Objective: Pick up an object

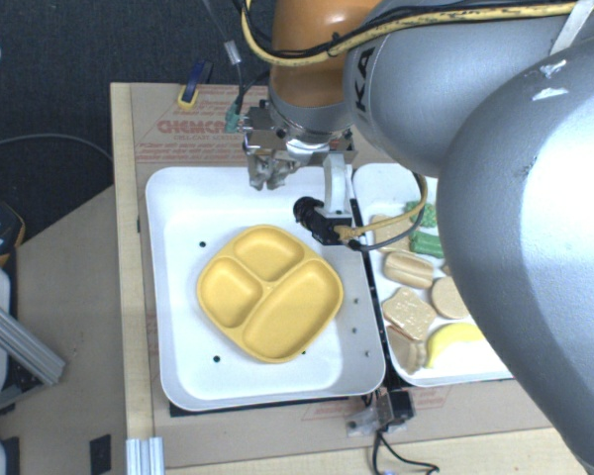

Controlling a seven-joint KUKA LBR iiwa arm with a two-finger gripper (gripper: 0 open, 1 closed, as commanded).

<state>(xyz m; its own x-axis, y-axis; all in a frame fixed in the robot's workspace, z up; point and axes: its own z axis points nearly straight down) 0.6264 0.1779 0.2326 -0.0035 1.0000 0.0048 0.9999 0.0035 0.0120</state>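
A yellow divided plate [268,292] is seen lying flat near the middle of the left bin [168,265], with bare white floor around it on every side. It is judged to be moulded plastic — light, stiff and rather slippery, not fragile — and too broad to be spanned whole, so a hold would best be taken on its raised outer rim or on one of the ridges between its three compartments, with one finger inside a well and one outside. A flat, low thing of this kind may slide or tip when pinched at one edge. In the right bin [391,178], partly hidden under the arm, several pieces of toy food [412,305] are crowded together: tan blocks, something green, something yellow; they are judged light and small enough to be pinched whole. The tool [268,175] hangs over the far edge of the left bin, well apart from the plate. Nothing is seen between its fingers, but how far they are parted cannot be told from this slant.
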